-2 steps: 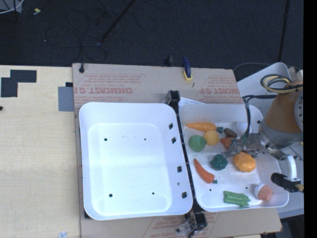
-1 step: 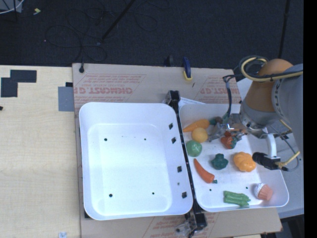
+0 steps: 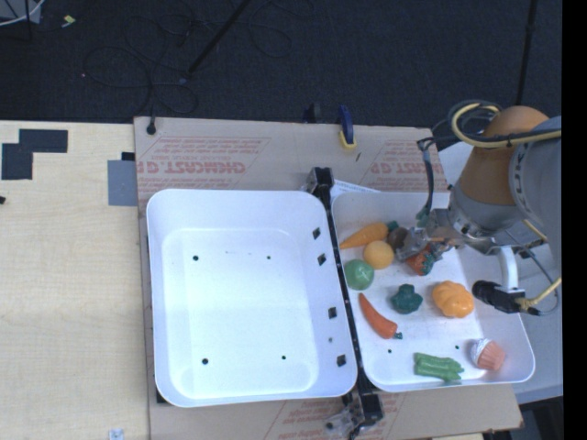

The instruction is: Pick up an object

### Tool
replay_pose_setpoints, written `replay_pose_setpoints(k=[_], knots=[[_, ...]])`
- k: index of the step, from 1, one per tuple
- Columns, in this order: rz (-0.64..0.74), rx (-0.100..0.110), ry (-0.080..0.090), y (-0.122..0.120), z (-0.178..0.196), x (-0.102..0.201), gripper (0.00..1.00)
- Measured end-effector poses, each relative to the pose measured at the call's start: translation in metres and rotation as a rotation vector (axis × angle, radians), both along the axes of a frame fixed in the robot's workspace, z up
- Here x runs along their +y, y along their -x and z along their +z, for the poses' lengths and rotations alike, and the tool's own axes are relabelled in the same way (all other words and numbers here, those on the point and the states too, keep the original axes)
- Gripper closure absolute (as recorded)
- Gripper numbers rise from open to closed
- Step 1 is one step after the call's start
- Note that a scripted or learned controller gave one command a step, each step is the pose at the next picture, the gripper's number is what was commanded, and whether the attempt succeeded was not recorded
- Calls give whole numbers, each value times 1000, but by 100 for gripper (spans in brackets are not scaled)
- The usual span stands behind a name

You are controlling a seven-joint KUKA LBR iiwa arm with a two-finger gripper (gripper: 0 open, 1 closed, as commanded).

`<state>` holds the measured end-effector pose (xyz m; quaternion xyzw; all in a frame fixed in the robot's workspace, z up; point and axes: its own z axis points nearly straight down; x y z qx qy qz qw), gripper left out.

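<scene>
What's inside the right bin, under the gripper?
Right white bin: orange carrot, yellow ball, green ball, red chilli, dark-green broccoli, orange pepper. Gripper covers a reddish item; identity unclear.

Arm (image 3: 500,177) reaches in, hand (image 3: 417,250) lowered

**Bright bins, dark floor**

The two shallow white plastic bins (image 3: 238,374) are the brightest spots and look a little washed out. Light falls from above, so shadows are soft and small. The dark floor (image 3: 275,44) along the top is dim. The whole picture is a bit fuzzy, and small things look blurry.
</scene>
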<state>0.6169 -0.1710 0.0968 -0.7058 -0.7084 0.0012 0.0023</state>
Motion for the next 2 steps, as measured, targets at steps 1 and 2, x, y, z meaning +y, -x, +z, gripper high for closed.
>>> replay_pose_setpoints(k=[1,2], knots=[[2,-16,2,7,155,47,100],[3,-7,0,2,196,128,100]])
